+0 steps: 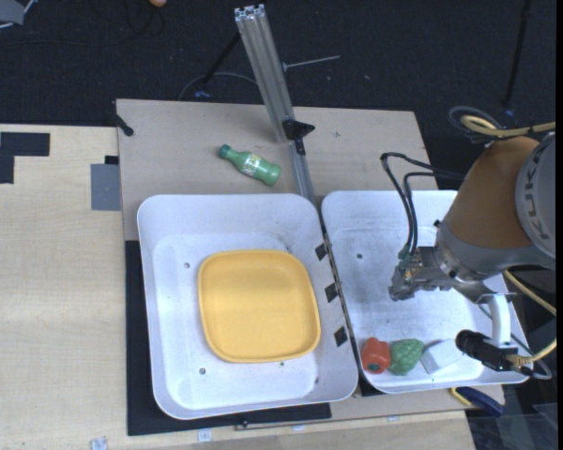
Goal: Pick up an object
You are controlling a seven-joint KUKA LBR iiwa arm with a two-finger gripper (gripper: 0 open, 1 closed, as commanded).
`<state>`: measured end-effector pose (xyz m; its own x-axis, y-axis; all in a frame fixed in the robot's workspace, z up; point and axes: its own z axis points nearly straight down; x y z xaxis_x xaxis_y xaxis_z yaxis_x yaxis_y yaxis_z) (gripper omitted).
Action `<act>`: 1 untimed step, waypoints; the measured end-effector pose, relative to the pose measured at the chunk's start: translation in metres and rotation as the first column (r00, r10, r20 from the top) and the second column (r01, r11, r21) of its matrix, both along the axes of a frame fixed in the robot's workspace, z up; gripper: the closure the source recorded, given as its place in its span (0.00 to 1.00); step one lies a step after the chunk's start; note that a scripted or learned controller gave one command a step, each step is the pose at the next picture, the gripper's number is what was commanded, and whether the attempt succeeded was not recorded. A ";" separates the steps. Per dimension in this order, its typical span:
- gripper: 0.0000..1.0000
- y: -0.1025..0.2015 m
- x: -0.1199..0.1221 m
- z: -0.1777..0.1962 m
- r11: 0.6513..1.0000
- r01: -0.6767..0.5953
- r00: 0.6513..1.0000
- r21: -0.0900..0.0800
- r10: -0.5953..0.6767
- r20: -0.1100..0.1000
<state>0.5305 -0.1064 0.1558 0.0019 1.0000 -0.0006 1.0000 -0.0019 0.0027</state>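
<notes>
My gripper point(405, 283) hangs over the middle of the right bin point(371, 228), under the grey arm with its orange band point(493, 190). At that bin's front edge lie a red pepper-like object point(375, 353), a green bumpy object point(406, 355) touching it on its right, and a pale grey block point(441, 355) further right. The gripper is behind these three, apart from them, and I see nothing in it. A yellow square plate point(259, 304) lies flat in the left bin point(169, 242).
A green bottle point(251, 164) lies on its side on the bench behind the left bin. A slanted aluminium rail point(270, 64) rises behind the two bins. Black clips point(330, 292) sit along the rim where the bins meet. Cables point(405, 195) loop above the gripper.
</notes>
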 end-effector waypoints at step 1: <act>1.00 -0.005 0.001 0.061 1.000 -0.001 1.000 0.000 0.001 0.002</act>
<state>0.5316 -0.1112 0.2172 0.0008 1.0000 -0.0007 1.0000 -0.0008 0.0048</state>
